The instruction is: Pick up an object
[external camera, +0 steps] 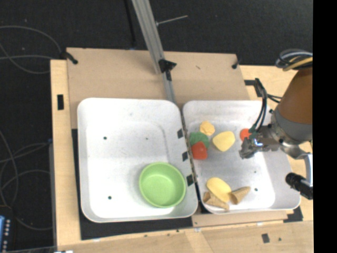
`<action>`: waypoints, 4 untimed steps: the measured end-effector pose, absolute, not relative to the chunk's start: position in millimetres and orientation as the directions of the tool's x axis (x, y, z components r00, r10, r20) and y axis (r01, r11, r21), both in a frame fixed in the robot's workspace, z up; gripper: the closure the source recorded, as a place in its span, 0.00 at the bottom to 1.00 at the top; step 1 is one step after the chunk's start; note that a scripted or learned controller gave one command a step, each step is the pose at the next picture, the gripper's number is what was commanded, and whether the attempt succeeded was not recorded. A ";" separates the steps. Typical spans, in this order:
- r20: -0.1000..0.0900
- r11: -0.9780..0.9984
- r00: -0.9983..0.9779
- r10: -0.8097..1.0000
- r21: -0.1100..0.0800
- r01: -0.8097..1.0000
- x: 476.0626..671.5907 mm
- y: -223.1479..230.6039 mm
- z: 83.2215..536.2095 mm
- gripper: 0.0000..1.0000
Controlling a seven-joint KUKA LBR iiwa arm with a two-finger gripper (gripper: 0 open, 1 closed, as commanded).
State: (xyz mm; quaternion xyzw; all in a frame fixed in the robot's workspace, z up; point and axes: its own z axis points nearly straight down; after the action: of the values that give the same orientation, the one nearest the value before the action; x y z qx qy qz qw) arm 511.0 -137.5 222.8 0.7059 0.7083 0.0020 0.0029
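Observation:
The right bin holds several small objects. A yellow piece lies near its middle, with a smaller yellow piece up and to its left. A green piece and a red piece sit by the divider. Near the front edge lie a yellow lump and tan cone-like pieces. My gripper hangs over the right part of this bin, right of the yellow piece. A small red-orange object shows just above the gripper.
A green bowl rests in the left bin toward its front right corner. A grey metal post rises from behind the bins. The arm's orange band fills the right side.

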 end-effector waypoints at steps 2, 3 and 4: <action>0.001 0.009 -0.009 1.000 0.003 1.000 524.9 -84.3 276.2 1.00; 0.000 0.006 -0.006 1.000 -0.001 1.000 530.4 -32.9 256.6 1.00; 0.002 0.008 -0.008 1.000 0.001 1.000 533.6 14.3 259.7 1.00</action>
State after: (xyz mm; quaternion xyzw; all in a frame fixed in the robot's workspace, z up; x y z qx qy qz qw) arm 533.6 14.3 259.7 0.7043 0.7099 0.0011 -0.0001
